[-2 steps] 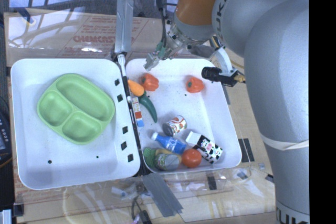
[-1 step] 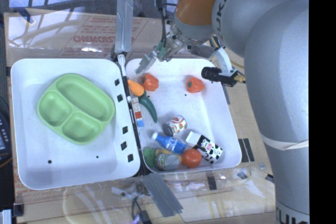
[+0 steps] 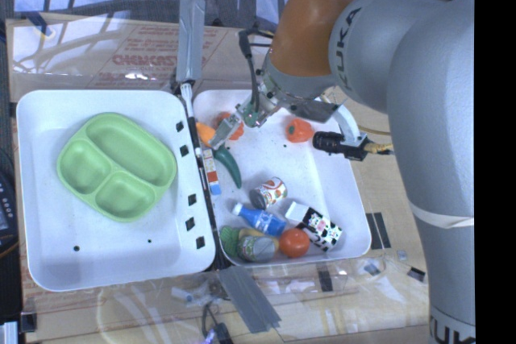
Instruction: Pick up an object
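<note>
Camera view. We see the arm (image 3: 379, 36) reaching over the right bin (image 3: 348, 173), its pincer (image 3: 228, 127) low at that bin's far left corner, tilted toward the divider. We cannot tell whether it is open or closed, nor whether anything sits in it. An orange piece (image 3: 207, 133) lies just beside the tip and a red-orange one (image 3: 234, 125) partly under it, so we judge one of these the likely target. A green pepper (image 3: 229, 167) lies just nearer the camera than the pincer. An orange fruit (image 3: 298, 130) sits to its arm side. Further toward the camera cluster a can (image 3: 268, 193), blue bottle (image 3: 260, 219), tomato (image 3: 293, 242) and a spotted carton (image 3: 321, 228), crowded against the near wall. The green tray (image 3: 117, 165) rests in the left bin (image 3: 48, 254), well apart, beyond the divider.
</note>
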Available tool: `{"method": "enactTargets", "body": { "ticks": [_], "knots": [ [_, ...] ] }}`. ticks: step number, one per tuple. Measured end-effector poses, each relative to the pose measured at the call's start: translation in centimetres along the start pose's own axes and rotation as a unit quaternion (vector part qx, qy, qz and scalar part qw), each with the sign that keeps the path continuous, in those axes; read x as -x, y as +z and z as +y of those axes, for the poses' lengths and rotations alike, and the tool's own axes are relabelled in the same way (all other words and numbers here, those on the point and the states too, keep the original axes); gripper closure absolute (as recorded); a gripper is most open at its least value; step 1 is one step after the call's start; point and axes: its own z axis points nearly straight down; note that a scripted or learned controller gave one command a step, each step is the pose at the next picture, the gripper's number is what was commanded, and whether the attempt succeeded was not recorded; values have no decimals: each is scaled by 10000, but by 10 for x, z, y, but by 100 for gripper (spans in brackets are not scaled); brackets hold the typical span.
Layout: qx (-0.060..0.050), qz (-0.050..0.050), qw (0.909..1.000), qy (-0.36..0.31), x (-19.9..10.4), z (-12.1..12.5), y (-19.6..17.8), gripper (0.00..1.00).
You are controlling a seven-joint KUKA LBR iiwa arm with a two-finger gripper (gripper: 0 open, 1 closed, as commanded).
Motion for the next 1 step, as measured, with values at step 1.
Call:
{"method": "enactTargets", "body": {
  "ticks": [1],
  "knots": [
    [4,-4,9998,184,-53,-39,-1,0]
  ]
}}
